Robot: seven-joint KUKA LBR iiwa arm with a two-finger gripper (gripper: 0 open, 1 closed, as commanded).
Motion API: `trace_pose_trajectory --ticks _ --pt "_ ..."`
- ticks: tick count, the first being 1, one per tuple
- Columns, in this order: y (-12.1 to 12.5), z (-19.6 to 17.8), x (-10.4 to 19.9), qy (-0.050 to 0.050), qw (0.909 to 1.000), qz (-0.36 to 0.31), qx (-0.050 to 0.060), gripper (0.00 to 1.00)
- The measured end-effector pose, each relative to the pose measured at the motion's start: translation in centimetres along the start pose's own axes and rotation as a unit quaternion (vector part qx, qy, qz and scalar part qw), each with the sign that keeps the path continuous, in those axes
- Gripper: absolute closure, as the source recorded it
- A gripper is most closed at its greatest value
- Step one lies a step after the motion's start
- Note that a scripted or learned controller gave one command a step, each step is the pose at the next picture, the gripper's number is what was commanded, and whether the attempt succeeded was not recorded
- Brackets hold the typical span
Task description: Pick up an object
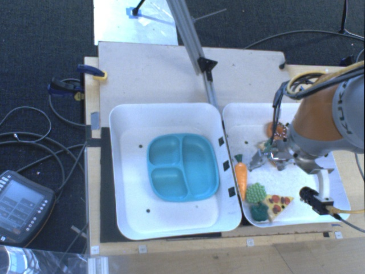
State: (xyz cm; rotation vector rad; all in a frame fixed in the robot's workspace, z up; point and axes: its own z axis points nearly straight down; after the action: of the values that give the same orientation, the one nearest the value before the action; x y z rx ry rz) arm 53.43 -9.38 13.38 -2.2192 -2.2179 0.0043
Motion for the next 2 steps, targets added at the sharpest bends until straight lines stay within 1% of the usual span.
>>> trace_pose_trajectory --ticks 1,2 --pt "0.4 4.0 -0.8 -0.007 0.9999 0.004 -0.01 0.0" --pt "0.4 2.8 -0.7 -0.007 0.9999 0.004 -0.012 1.0"
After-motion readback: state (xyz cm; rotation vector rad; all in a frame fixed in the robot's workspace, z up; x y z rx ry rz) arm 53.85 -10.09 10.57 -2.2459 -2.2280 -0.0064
